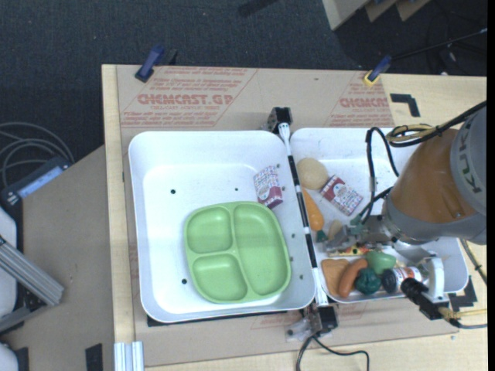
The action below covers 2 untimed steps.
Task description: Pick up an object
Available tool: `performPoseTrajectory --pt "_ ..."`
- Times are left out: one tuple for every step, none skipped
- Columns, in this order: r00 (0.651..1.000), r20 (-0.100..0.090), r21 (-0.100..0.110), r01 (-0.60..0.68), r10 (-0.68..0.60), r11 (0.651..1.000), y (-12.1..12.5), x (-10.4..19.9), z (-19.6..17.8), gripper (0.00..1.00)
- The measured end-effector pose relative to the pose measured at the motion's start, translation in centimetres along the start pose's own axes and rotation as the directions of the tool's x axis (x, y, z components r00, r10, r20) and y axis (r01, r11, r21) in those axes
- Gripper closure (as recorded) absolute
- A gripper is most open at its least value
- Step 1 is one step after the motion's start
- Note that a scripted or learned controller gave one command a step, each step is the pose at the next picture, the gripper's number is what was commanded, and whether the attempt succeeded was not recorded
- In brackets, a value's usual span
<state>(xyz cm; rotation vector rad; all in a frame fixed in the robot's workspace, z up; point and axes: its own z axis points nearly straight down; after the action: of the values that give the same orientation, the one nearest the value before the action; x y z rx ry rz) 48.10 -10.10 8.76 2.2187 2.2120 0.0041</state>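
Note:
In the right bin (340,139), my gripper (354,236) reaches down among a pile of toy foods near the front. Close around it lie an orange carrot (313,209), an orange sausage-like piece (349,276), a green piece (380,260) and a dark green piece (369,283). A beige potato-shaped object (312,173) and a red and white packet (341,195) sit further back in the same bin. The grey wrist and orange band of the arm (431,184) cover the bin's right part.
The left bin (155,207) holds a green divided plate (235,252) and a small red and white packet (267,186) near the shared wall. Black clamps (280,117) hold the bins at back and front. Cables (387,137) loop over the right bin's back.

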Motion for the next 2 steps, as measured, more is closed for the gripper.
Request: performPoseTrajectory --pt "1.0 -0.005 0.002 0.003 -0.003 1.0 0.0 -0.4 0.0 0.0" --pt "1.0 -0.002 0.0 0.001 -0.001 1.0 0.0 0.8 0.0 0.0"
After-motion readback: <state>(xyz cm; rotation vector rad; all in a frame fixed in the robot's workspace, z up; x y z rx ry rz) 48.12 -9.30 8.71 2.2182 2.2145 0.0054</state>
